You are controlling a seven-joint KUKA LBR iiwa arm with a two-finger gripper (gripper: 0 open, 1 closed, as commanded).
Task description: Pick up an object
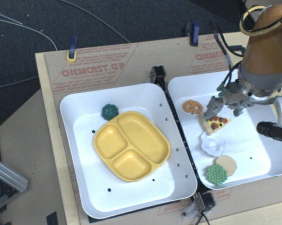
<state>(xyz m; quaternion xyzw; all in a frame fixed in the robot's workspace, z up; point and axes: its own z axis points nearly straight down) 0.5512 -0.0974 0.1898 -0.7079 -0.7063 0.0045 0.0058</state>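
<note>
Right bin [274, 168]: pizza-slice toy [216, 123] near its centre, pretzel [192, 107] just up-left of it, white cup [211, 144] just below, green ball [216, 174] and tan disc [226, 165] lower still. Hand [227, 106] hovers just up-right of the slice, fingers spread, nothing between them. Left bin [78, 144]: yellow divided plate [131, 145], dark green lump [109, 110] touching its upper edge.

Even, bright overhead light washes the white bins [143, 200] nearly to glare, shadows fall soft, the dark floor [6, 40] stays dim, and detail is slightly grainy.
</note>
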